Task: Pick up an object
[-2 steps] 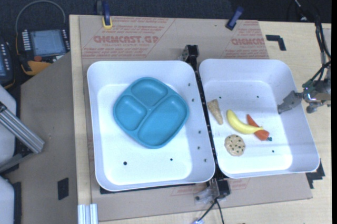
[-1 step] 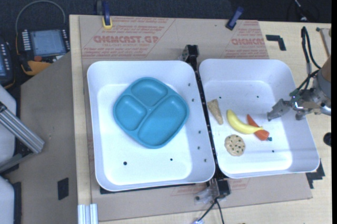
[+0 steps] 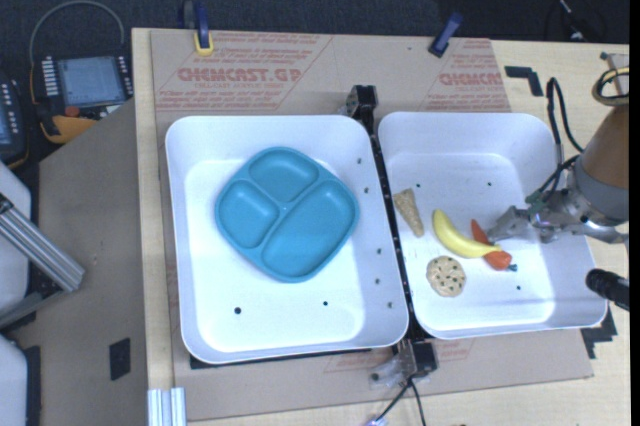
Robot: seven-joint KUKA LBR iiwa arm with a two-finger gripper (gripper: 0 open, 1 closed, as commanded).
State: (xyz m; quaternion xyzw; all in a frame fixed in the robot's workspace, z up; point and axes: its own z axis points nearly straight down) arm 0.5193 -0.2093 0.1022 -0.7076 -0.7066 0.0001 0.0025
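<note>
The right bin (image 3: 470, 142) holds a yellow banana (image 3: 455, 236), a round cookie (image 3: 446, 276), a tan wedge-shaped piece (image 3: 408, 211) and a small red and orange object (image 3: 490, 248). My gripper (image 3: 508, 222) reaches in from the right and sits low over the bin, its tip just right of the banana and right above the red and orange object. I cannot tell whether it touches that object. Nothing is visibly lifted; all the items lie on the bin floor.
The left bin (image 3: 200, 304) carries a blue divided plate (image 3: 287, 212). A black hinge strip (image 3: 388, 234) runs between the bins. The arm's grey body (image 3: 600, 184) and cables hang over the right bin's right rim.
</note>
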